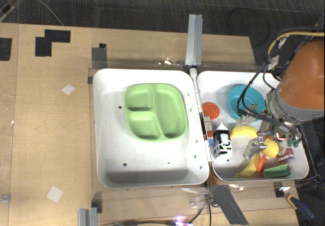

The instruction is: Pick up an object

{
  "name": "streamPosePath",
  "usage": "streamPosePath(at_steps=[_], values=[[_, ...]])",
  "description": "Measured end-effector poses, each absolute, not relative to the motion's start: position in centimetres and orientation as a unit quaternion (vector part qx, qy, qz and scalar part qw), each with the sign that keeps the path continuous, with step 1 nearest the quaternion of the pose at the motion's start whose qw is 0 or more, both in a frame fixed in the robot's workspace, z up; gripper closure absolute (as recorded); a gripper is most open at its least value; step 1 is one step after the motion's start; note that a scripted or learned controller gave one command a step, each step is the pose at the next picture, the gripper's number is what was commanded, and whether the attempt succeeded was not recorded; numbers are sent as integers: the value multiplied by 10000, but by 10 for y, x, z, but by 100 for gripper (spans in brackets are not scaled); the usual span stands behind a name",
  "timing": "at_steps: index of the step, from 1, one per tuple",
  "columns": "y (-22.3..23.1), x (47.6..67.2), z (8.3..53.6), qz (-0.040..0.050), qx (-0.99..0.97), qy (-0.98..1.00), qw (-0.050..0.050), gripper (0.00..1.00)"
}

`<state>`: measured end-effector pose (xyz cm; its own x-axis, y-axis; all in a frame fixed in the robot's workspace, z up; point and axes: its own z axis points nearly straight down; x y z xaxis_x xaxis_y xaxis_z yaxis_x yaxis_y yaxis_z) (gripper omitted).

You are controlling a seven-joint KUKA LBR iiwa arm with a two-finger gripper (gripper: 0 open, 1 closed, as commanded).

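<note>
The gripper (261,144) is down among a crowded heap of small things in the right bin (218,169), near a yellow piece (244,132) and just beside an orange stick (262,163) and a green block (277,170); whether it is spread or pressed together I cannot tell. No single thing is clearly between its tips, so the likeliest trouble is a close on two things at once, or on nothing, since they lie touching and overlapping. A nudge could also push the small white and black toy (222,142) or the orange lid (210,110) against the bin wall. A blue bowl (244,99) sits behind. The left bin (109,118) carries a green divided tray (155,110). Both bins rest on a pale wooden bench (45,133), with dark carpet beyond.
</note>
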<state>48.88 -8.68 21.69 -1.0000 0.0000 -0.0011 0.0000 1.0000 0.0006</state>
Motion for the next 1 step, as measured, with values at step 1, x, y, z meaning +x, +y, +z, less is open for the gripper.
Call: streamPosePath(at_steps=[1], values=[[-94, 511, 122, -23, -321, 9993, 163, 0]])
